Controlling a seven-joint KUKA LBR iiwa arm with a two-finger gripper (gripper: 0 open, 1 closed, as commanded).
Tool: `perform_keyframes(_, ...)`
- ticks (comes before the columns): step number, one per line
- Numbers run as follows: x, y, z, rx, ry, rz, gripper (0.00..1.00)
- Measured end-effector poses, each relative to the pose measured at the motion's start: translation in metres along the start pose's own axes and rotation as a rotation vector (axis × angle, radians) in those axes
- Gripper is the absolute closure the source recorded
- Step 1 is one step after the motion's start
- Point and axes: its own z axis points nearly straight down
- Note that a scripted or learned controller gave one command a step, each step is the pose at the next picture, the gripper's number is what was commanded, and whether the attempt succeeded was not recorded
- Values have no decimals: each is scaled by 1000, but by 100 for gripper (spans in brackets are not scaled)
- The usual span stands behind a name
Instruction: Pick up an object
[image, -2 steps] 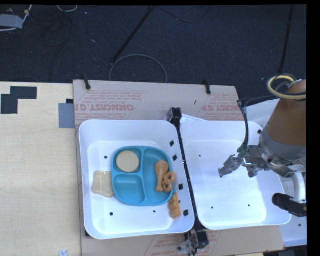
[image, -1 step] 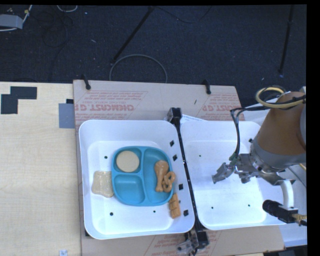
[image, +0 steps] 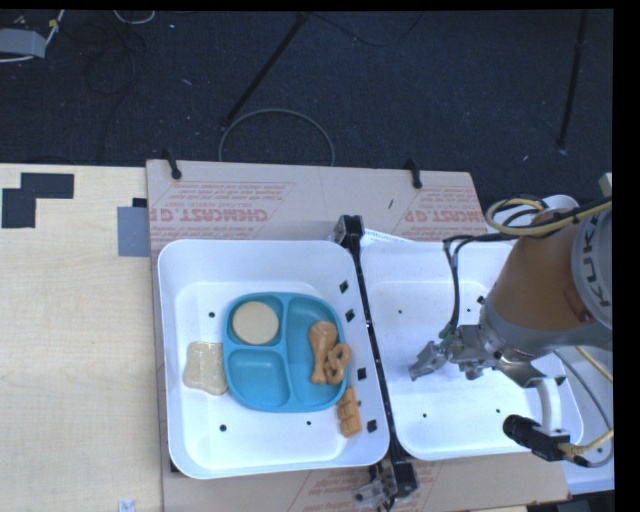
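Jaws: spread a little, nothing between them, hanging over the bare floor of the right bin.
Bench (image: 70, 350): pale wood, with cardboard under both bins.
Arm (image: 545, 290): grey with an orange band, reaching in from three o'clock across the right bin.
Right bin (image: 440, 440): white and shallow, with the gripper (image: 425, 362) above its left half.
Left bin (image: 190, 270): white, at nine o'clock from the gripper, holding every object.
Blue tray (image: 262, 385): divided plate in the middle of the left bin.
Round biscuit (image: 254, 322): in the tray's eleven o'clock compartment.
Pretzel piece (image: 327, 351): brown, lying in the tray's three o'clock compartment.
Bread slice (image: 206, 367): just beside the tray's nine o'clock edge.
Small brown piece (image: 348, 412): at five o'clock off the tray, near the divider.
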Motion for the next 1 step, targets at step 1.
perform_keyframes(1, -2, 0, -12, -2, -1, 8, 100)
